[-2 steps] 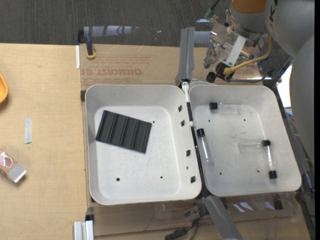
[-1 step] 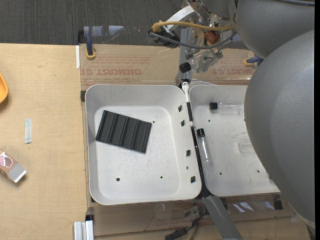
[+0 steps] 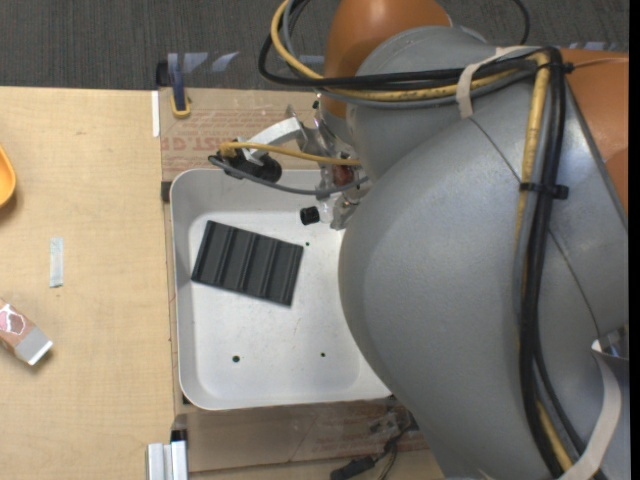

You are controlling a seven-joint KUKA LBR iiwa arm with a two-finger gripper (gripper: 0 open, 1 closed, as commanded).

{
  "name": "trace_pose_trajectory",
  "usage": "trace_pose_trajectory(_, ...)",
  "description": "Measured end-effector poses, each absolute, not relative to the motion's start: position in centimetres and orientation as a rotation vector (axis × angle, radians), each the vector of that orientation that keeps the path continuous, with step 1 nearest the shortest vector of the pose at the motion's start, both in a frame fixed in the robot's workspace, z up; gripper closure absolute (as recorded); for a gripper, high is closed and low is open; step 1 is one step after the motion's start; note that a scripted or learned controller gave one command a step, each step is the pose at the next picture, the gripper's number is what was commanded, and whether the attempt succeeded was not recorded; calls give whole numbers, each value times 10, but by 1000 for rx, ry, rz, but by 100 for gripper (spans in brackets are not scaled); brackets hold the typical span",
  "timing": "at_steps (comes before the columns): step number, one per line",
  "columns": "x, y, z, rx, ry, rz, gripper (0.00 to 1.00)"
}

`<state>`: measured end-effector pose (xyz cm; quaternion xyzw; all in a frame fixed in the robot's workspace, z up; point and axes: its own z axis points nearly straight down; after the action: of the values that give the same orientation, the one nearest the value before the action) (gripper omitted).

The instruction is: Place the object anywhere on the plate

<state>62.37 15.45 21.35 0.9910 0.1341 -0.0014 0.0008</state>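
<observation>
A black ribbed rectangular plate (image 3: 247,262) lies flat in the left half of the white bin (image 3: 200,368). My gripper (image 3: 335,193) hangs over the bin's far right part, just right of and above the plate's far corner, with cables and a black fitting (image 3: 250,165) reaching left from the wrist. The bulky grey arm (image 3: 470,268) covers the gripper's tip and the bin's right side. No loose object shows near the gripper.
On the tan bench left of the bin lie a small grey strip (image 3: 56,262), a red and white packet (image 3: 22,334) and an orange piece (image 3: 5,178) at the left edge. A blue clamp (image 3: 180,93) stands behind the bin.
</observation>
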Motion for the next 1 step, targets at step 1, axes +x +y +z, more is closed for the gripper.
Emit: trace_pose_trajectory(1,624,155,213,3111,422,-5,0)
